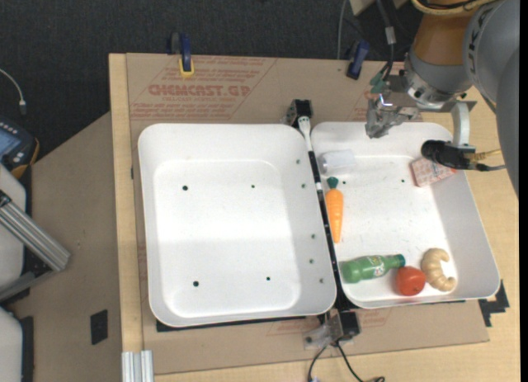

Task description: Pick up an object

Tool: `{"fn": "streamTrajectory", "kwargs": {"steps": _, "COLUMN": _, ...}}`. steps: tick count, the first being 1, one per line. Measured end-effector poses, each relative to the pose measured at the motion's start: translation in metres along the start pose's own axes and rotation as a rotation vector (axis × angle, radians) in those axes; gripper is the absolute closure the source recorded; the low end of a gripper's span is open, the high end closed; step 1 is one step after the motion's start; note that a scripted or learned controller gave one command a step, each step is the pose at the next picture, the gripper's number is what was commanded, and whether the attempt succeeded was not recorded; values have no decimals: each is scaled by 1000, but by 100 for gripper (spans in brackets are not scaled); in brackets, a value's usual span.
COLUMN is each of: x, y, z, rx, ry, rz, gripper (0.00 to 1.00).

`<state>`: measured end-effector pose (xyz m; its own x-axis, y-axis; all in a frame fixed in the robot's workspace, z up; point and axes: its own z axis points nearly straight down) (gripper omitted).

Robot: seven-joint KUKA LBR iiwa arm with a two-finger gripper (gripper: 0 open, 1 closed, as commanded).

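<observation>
Still at the approach step: gripper (pixel 381 122) poised over the far rim of the right bin (pixel 462 207), fingers close together with nothing between them. Next, a descent onto one object, likely the carrot (pixel 334 213), lying well below and slightly left of the gripper by the divider. Long axis near-far, green top toward the gripper, tip away, so fingers need spreading across its width.

bins (pixel 223 306): smooth white plastic, slight sheen
bench board (pixel 132 207): matt brown cardboard, printed red
gripper (pixel 381 121): dull grey metal
carrot (pixel 334 214), below gripper: glossy orange plastic
bottle (pixel 371 267): shiny green plastic
croissant (pixel 440 270): smooth tan plastic
</observation>
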<state>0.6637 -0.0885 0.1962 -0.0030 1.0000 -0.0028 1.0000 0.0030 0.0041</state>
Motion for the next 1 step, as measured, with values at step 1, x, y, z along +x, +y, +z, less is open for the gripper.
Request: {"fn": "streamTrajectory", "kwargs": {"steps": 1, "x": 57, "y": 3, "z": 12, "rx": 6, "ry": 5, "rz": -3, "gripper": 100}}
